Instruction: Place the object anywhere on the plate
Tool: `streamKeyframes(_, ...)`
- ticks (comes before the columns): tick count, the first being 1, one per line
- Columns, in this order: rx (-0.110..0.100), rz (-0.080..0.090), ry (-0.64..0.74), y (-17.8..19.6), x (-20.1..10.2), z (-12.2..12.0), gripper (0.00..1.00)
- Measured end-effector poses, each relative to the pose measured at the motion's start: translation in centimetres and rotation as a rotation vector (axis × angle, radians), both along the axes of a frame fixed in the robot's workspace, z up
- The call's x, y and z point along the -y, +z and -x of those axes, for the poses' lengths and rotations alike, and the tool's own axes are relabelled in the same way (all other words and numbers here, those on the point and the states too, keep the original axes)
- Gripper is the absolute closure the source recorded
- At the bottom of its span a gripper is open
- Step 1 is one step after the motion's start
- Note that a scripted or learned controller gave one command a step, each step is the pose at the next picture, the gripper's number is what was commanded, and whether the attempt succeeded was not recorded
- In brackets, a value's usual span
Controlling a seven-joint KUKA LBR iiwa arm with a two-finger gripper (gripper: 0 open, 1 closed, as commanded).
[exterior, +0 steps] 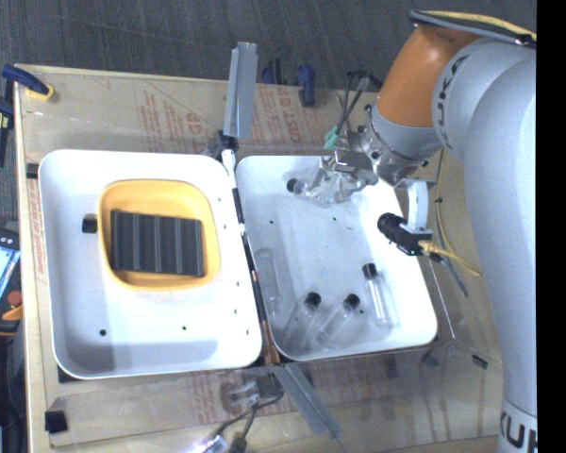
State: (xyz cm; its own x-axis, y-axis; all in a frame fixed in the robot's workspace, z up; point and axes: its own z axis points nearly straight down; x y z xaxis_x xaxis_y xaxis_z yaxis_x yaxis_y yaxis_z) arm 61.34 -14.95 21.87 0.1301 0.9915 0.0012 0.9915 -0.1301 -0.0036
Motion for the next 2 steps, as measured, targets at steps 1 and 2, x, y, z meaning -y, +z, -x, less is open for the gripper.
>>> streamKeyframes(1, -0.001, 0.002, 0.138, -2.7, -9.4, -2.3, 1.00)
streamKeyframes(2, 0.003, 0.002, 0.389, -0.1, -12.8, -1.0, 1.00)
